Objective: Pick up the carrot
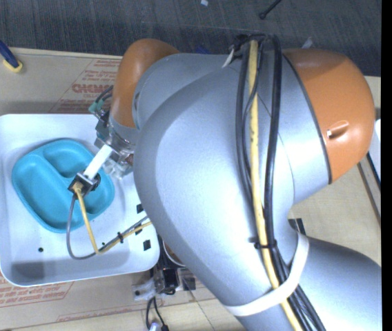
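So the arm (210, 185) is hogging most of the shot. It's reaching in from the right and leaning across the desk (371, 92) toward the left white bin (3, 185). Its grey body is covering the bin's whole right side and nearly everything on the desk beyond that. A bundle of black and yellow cables (255, 116) is running along the top of it.

The orange band (135, 67) is sitting over the bin's far right corner. The claw (115, 156) is hanging just below that, over the middle of the bin, right at the right edge of a blue dish (41, 178). Honestly, I can't tell whether the claw is released or clenched, because that spot is looking too cluttered and blurry from this angle.

The blue dish is lying in the left half of the bin, between the far and near edges. It's a shallow, roundish thing with a raised rim. As for the carrot, I can't tell where it's lying, since the arm is blocking a big chunk of the bin.

Other bits: a couple of tiny dark specks (41, 249) are sitting on the bin floor toward the near left corner. The bin is resting on a cardboard sheet (79, 85) with red print. A small blue-and-yellow clip (6, 54) is lying by the sheet's far left corner.
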You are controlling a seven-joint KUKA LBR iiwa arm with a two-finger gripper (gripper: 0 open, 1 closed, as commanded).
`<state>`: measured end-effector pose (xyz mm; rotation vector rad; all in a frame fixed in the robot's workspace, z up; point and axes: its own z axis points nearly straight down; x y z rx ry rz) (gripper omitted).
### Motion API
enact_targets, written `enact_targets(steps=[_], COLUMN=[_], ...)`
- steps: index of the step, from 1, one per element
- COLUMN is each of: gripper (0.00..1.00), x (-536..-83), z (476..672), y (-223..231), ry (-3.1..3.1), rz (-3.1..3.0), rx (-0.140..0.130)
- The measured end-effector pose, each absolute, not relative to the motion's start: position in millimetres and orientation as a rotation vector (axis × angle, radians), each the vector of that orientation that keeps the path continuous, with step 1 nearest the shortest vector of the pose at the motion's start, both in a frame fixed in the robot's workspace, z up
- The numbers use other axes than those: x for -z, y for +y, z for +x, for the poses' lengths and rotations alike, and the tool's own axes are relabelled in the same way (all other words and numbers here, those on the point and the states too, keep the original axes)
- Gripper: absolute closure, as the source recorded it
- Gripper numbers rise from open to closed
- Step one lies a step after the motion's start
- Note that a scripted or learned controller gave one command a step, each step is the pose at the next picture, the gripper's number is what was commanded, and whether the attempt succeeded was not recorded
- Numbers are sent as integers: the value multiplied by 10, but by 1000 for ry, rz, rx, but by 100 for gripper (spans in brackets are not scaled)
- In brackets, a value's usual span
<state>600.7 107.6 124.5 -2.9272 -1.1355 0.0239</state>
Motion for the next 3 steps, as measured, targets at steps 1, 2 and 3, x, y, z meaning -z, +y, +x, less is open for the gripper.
enact_targets(steps=[1, 2, 3], gripper=[100, 0, 0], x=[-2294, -2264, -2491], z=[5968, 5953, 6424], y=[864, 878, 892], ry=[-884, -887, -762], rz=[-3010, -3007, -3043], rx=[-4, -15, -9])
